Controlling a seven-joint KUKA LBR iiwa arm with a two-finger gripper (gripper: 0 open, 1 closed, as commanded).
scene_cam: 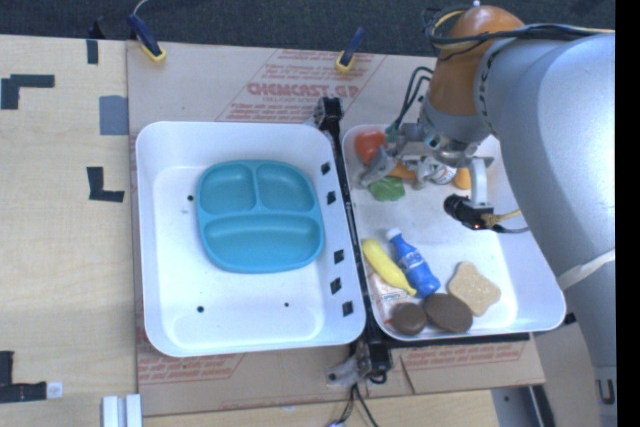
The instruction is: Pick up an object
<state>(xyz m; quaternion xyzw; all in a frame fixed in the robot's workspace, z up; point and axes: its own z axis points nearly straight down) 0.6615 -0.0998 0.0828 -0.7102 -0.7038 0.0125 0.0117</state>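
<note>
My gripper (pixel 408 161) is low in the back left part of the right bin (pixel 520 250). It stands among a red round object (pixel 369 145), a green object (pixel 385 187) and a small orange piece (pixel 392 172). The red object lies just to its left and the green one just in front of it. Another orange object (pixel 462 178) sits to its right, partly hidden by the wrist. I see nothing lifted off the bin floor.
Toward the front of the right bin lie a yellow banana (pixel 385 265), a blue bottle (pixel 413 263), a bread slice (pixel 473 288) and two brown discs (pixel 428 315). The left bin (pixel 170 245) holds a blue divided plate (pixel 260 215).
</note>
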